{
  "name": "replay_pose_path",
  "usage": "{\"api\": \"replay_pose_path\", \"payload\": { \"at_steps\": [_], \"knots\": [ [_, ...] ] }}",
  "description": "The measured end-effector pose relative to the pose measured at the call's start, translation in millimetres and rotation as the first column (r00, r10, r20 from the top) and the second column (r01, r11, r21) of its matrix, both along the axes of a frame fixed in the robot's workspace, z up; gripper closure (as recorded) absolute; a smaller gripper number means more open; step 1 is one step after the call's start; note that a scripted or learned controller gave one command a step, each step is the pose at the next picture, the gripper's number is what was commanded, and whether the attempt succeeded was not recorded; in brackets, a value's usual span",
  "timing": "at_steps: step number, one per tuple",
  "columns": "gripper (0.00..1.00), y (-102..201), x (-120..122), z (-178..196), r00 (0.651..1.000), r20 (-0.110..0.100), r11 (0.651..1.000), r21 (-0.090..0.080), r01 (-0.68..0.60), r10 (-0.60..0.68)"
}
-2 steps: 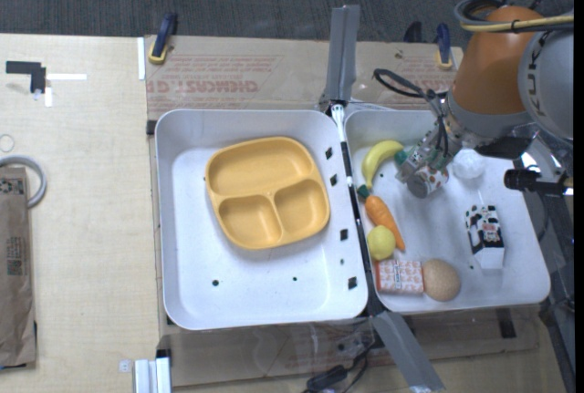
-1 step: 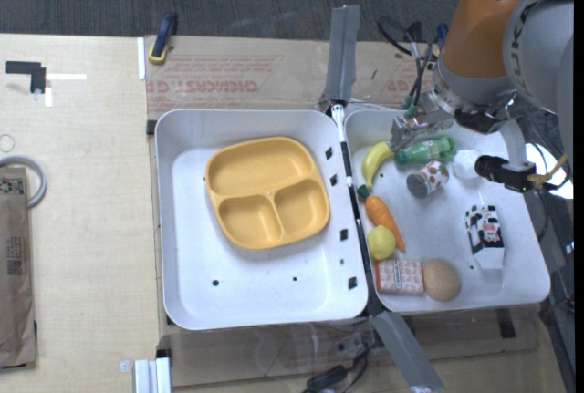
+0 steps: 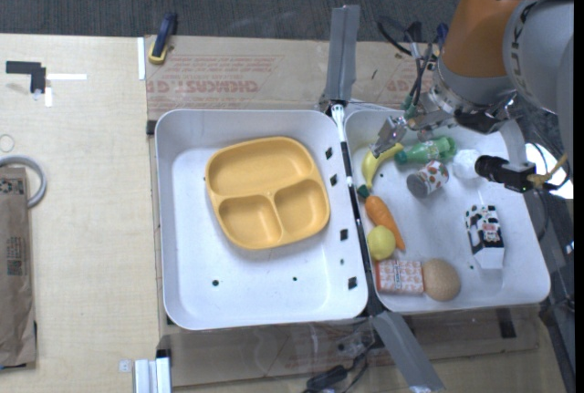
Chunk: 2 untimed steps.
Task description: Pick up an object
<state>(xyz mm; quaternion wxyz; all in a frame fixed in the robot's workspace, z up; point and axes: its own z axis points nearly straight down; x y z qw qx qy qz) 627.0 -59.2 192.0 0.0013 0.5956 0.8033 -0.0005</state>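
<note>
Over right bin (image 3: 525, 286), at its far-left corner: pincer (image 3: 394, 134) poised above banana (image 3: 376, 160), grip state impossible to tell. Beside it, green bottle (image 3: 425, 149). Banana judged light, soft, curved, easily bruised; best taken across its middle.

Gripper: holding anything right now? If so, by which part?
Cannot tell. The gripper sits low at the right bin's far left corner, right by the banana and green bottle, but no object shows between its fingers.
</note>
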Motion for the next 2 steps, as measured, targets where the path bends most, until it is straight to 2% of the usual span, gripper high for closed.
{"api": "replay_pose_path", "payload": {
  "at_steps": [1, 2],
  "knots": [
    [0.00, -6.5, -81.1, -1.1, 0.999, -0.004, 0.999, 0.001, 0.052, -0.052],
    [0.00, -79.6, -52.7, -18.5, 0.993, -0.002, 0.993, 0.000, 0.116, -0.116]
  ]
}}
